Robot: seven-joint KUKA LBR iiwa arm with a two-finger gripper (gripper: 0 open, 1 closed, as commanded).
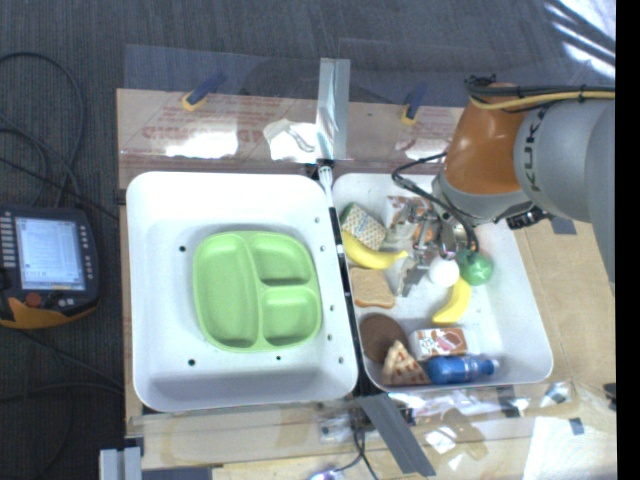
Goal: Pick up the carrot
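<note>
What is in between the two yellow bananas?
In the camera view, a slice of toast and a white egg lie between the left banana and the right banana.

grey arm with orange band, reaching from the right, gripper (pixel 425 243) lowered.

The big grey arm (pixel 560 158) has dark letters on its side, and they look like part of the word KUKA. The small carton (pixel 440 342) and the screen of the handset (pixel 45 263) on the left show print too tiny to read.
</note>
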